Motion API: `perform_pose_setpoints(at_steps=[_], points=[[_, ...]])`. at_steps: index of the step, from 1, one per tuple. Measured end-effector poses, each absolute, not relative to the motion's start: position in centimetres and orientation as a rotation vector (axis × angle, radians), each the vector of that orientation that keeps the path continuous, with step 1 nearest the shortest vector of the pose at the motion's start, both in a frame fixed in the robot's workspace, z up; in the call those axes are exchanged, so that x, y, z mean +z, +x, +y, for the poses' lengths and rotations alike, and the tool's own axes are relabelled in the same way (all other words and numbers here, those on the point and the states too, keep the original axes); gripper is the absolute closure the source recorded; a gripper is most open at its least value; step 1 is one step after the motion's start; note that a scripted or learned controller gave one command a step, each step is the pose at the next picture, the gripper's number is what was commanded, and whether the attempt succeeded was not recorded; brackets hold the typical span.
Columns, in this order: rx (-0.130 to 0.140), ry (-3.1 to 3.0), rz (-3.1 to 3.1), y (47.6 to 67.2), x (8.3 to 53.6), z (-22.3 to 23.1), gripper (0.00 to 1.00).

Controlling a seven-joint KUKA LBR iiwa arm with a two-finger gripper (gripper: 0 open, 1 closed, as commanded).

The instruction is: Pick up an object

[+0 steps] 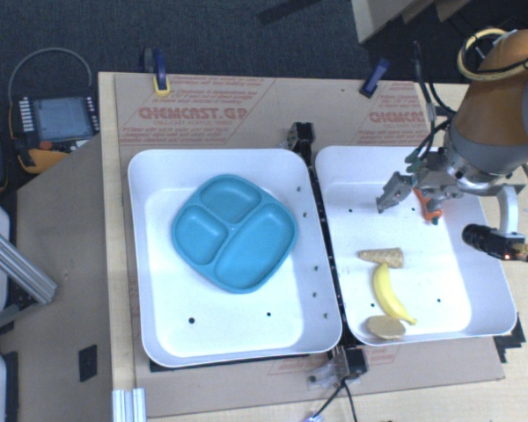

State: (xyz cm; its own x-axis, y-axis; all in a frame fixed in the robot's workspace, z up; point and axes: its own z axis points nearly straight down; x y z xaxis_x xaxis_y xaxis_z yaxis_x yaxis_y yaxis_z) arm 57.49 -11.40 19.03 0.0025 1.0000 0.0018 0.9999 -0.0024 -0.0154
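Note:
My gripper (pixel 411 202) hangs over the upper part of the right bin (pixel 475 319), with the arm coming in from the right. Its two fingers are spread apart and nothing sits between them, so it is open. Below it in the same bin lie a short tan piece (pixel 381 256), a yellow banana (pixel 392 294) and a flat beige round item (pixel 385 327) at the bin's front edge. The tan piece is closest to the gripper, a little below and to its left, with bare bin floor between them.
A blue divided plate (pixel 235 232) lies in the middle of the left bin (pixel 158 323). A black divider (pixel 321 236) runs between the two bins. The wooden bench top (pixel 246 112) surrounds them, and a small screen device (pixel 60 117) sits off to the far left.

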Motion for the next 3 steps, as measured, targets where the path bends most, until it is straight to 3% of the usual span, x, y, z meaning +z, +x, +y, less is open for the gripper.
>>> perform_pose_setpoints(at_steps=[1,3], points=[[0.000,-2.221,-2.222,57.8,19.9,-11.4,0.00],[0.005,-2.218,-2.217,57.8,8.9,-10.5,0.00]])
